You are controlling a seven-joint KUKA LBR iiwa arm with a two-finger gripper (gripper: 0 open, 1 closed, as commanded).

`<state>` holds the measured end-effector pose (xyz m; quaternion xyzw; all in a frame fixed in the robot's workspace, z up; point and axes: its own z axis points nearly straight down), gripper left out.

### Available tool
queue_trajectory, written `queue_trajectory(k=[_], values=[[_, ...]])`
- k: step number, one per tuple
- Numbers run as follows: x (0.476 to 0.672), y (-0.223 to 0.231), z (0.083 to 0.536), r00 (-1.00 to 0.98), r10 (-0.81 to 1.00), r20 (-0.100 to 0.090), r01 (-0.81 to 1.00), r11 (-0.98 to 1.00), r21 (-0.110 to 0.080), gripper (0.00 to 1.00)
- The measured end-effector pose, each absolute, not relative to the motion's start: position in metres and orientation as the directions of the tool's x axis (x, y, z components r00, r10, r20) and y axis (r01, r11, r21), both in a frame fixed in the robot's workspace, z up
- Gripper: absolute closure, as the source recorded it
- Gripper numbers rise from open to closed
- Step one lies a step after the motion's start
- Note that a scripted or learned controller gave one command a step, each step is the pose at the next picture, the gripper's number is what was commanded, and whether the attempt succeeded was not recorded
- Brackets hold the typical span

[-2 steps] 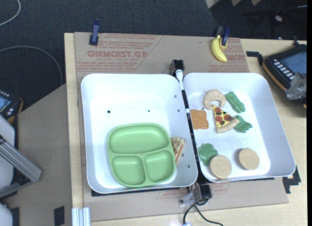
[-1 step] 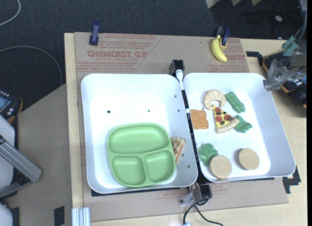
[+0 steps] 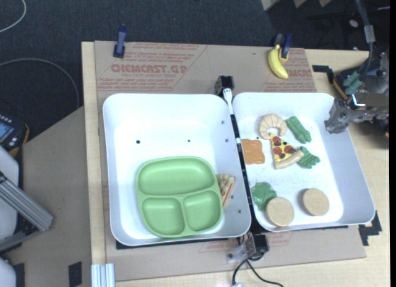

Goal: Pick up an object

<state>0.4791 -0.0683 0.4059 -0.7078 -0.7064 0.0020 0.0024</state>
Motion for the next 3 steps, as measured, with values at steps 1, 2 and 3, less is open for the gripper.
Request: queue_trajectory(k=[1,2,3], values=[[0.503,0.034,0.437,-0.012,1.0,0.002,1.0,0.012,0.007,1.0],[0.526,0.027,0.397,0.001,1.0,-0.001,1.0,-0.001,-0.005,1.0],[0.478,0.109,0.435,-0.011,1.0,0.004,1.0,0.011,0.006,1.0]])
